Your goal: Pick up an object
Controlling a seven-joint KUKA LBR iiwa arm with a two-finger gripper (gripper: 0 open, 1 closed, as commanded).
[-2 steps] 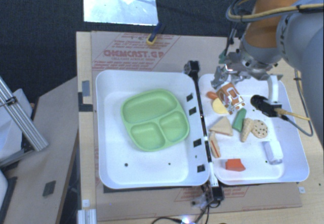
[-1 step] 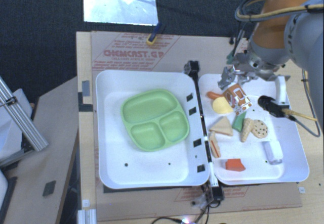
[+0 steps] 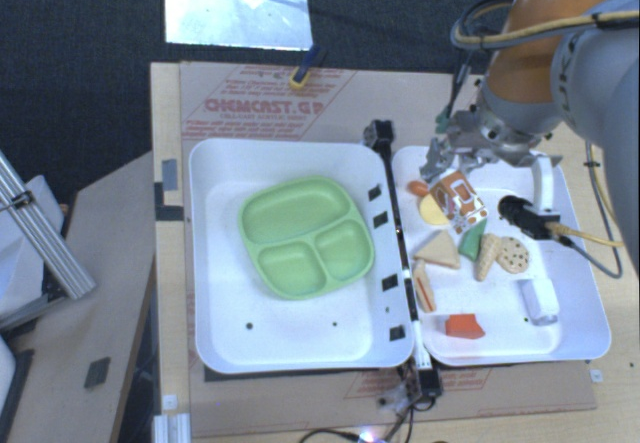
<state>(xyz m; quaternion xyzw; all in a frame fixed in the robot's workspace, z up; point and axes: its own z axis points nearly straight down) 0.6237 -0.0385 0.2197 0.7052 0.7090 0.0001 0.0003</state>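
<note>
Two shallow white bins are observed side by side on the desk (image 3: 420,96). The left bin (image 3: 300,326) is occupied by a green divided tray (image 3: 305,236), laid flat and turned at a slant. The right bin (image 3: 575,326) is loaded with small food-shaped items. The grey arm (image 3: 600,71) with its orange band (image 3: 535,31) is seen reaching in from the right, and the end effector (image 3: 443,159) is positioned over the far left corner of the right bin. Whether the end effector is apart or together cannot be told. An orange-and-white box (image 3: 460,199) is noted directly on the near side of the end effector, tilted; contact between the two cannot be confirmed. A yellow disc (image 3: 432,212) is found just left of the box, partly beneath it, and a small orange piece (image 3: 418,188) is found just beyond the disc. Nearer, a triangular sandwich (image 3: 437,251), a green wedge (image 3: 472,243), a tan cone (image 3: 488,257) and a round cookie (image 3: 513,254) are recorded close together, left to right. A thin striped strip (image 3: 424,287) is logged by the bin's left wall, a red-orange block (image 3: 463,326) close to the near edge, and a pale rectangular piece (image 3: 540,301) to the right of that block.
</note>
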